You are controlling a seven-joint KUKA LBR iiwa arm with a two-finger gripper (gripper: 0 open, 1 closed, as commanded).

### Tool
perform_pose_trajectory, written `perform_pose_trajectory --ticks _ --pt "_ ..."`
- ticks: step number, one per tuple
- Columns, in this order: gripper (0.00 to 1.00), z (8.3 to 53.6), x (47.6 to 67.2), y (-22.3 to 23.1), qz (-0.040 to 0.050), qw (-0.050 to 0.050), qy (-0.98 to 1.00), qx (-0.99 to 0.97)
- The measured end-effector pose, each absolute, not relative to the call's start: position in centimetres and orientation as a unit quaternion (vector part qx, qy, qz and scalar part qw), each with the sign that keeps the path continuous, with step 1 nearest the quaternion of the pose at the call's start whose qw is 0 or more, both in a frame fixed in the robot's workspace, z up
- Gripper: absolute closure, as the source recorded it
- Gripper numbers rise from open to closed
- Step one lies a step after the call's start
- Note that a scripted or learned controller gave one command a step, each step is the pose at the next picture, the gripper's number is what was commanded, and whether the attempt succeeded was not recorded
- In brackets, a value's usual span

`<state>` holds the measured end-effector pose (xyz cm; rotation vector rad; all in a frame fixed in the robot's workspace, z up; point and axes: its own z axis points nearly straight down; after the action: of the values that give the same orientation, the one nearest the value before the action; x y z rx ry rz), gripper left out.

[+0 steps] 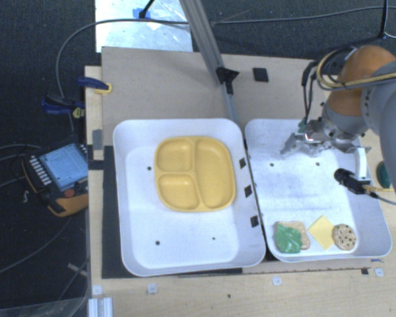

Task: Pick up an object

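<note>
Three small food items lie along the near edge of the right bin (297,177): a slice of toast with a green topping (290,237), a yellow cheese square (321,232) and a round speckled cookie (344,236). My gripper (307,146) hangs over the far part of that bin, well behind the three items. Its metal fingers are spread apart and nothing sits between them. A yellow divided plate (195,174) rests in the left bin (138,230).
A black cable end (348,179) dangles from the arm over the right bin's right side. A slanted metal pole (208,38) crosses the bench behind the bins. A handheld pendant (58,170) and cables lie on the floor at left.
</note>
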<state>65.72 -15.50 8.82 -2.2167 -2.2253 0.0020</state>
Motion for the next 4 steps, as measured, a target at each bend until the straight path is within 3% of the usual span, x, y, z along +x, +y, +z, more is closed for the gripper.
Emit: perform_pose_trajectory --ticks 1,3,4 --pt "1.00 10.3 65.9 -15.5 -0.0013 -0.002 -0.709 -0.705" --pt "1.00 21.4 65.4 -15.3 -0.0015 -0.002 -0.709 -0.705" --pt "1.00 21.3 65.5 -15.3 -0.0009 -0.002 -0.709 -0.705"
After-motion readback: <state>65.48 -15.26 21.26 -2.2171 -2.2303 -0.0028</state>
